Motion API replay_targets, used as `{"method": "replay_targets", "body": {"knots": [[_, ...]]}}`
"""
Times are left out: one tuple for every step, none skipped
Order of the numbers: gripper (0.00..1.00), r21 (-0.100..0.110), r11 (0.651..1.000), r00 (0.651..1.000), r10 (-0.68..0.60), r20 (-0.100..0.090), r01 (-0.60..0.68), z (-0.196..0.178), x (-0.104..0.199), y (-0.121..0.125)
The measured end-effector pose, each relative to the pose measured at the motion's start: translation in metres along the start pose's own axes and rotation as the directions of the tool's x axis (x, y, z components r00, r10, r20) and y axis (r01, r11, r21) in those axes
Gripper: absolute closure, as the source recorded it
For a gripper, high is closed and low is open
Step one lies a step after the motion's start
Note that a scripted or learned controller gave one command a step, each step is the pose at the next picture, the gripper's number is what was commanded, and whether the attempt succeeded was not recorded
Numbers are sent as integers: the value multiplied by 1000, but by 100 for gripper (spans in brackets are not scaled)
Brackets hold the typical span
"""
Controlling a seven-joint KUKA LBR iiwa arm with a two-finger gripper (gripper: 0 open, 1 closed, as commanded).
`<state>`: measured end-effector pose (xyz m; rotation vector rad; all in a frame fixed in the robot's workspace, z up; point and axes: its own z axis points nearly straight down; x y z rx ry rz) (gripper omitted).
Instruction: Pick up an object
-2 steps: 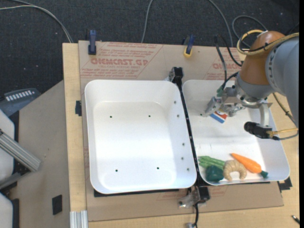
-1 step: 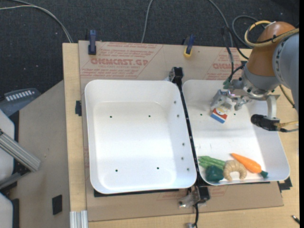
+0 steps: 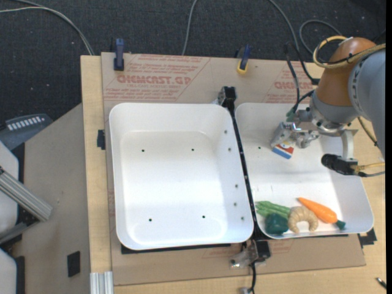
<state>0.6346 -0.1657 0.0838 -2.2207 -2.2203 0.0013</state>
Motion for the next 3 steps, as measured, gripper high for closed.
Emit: {"method": "replay_targets", "body": {"knots": [[100, -3, 1000, 1000, -1, 1, 1, -12, 0, 1], [100, 1, 1000, 1000, -5, 0, 5, 0, 73, 26], [100, -11, 1000, 1000, -6, -1, 6, -107, 139, -6]]}}
